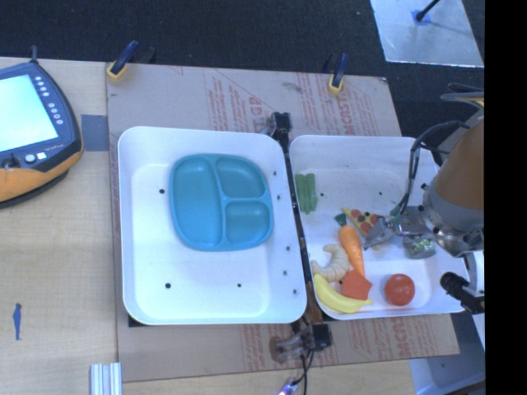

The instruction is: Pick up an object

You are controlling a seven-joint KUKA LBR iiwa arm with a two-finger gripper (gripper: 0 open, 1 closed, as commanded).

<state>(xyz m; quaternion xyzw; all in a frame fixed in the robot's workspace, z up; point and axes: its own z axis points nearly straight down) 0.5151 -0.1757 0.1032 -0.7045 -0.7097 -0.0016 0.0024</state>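
The right bin [362, 159] holds several toy foods. A green pod [306, 192] lies at its left wall. A pizza slice [359, 218], an orange carrot [352, 249] and a beige ginger-like piece [333, 262] sit near the middle. Along the front lie a yellow banana [336, 299], a red block [356, 286] and a red tomato [399, 290]. My gripper [385, 234] reaches in from the right and hangs low, just right of the pizza slice and the carrot. Nothing visibly sits in it.
The left bin [144, 253] bears a blue divided plate [221, 201]. A teach pendant [33, 130] lies on the bench at far left. Clamps [336, 72] hold the cardboard sheet at the back. The arm's body [461, 179] overhangs the right bin's right side.
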